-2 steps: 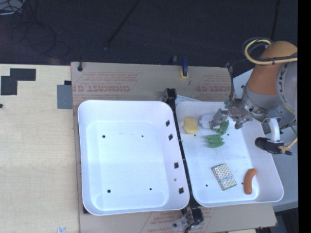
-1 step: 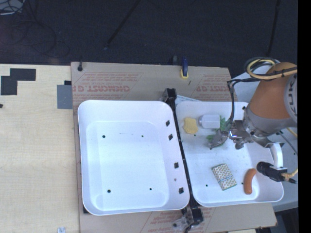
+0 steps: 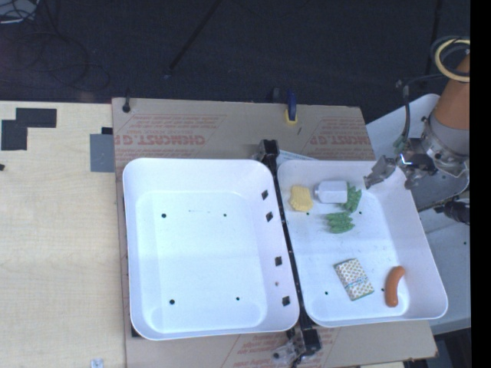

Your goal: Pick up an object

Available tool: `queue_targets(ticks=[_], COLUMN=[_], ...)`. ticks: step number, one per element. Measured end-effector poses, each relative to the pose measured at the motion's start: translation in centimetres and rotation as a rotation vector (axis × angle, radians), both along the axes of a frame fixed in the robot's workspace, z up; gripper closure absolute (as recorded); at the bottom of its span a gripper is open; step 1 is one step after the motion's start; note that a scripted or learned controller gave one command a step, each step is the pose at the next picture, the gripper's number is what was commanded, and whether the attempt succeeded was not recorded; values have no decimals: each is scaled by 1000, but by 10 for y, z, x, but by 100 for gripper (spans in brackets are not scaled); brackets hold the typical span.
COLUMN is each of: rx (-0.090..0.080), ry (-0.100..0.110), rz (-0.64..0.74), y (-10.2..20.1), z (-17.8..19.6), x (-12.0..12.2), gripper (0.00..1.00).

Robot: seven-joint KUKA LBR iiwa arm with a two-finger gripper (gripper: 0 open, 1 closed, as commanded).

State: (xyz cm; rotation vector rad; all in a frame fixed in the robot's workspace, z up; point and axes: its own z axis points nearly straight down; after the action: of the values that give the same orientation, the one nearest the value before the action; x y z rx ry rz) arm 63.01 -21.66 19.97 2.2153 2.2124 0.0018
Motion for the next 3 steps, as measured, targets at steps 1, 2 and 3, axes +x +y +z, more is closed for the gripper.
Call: queue_targets(ticks=[1,2,3], rx=[8,9,5], ry=[15,13,4], rz=[-2,-2,3], y=[3,1,3], z=[15,24,54], x=[-108,-104,-47], gripper=[0,100,100])
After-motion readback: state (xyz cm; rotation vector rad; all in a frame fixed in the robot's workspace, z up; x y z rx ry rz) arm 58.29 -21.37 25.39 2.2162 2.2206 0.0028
